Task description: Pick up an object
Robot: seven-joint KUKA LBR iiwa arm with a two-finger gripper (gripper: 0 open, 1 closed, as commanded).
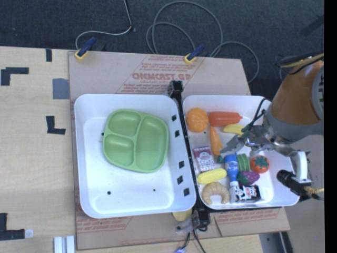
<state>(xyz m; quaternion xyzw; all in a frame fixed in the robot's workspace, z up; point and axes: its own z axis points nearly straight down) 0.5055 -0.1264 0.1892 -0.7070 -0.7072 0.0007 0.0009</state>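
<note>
The right bin (263, 100) holds several toy foods: an orange (197, 119), a red pepper (225, 118), a small yellow piece (233, 128), a carrot (215, 139), a pink packet (203, 158), a blue bottle (232, 168), a green piece (243, 161), a red tomato (259, 164), a purple piece (248, 177), a yellow banana (211, 175), a croissant (216, 193) and a black-and-white carton (246, 193). My gripper (238, 143) hangs low over the middle of this bin, just above the blue bottle and the green piece. Nothing is visibly held.
The left bin (87, 157) holds a green divided plate (136, 140). A black divider (181, 141) runs between the bins. The arm's orange and grey body (297, 104) covers the right bin's far right edge. Cables (184, 15) lie behind the bins.
</note>
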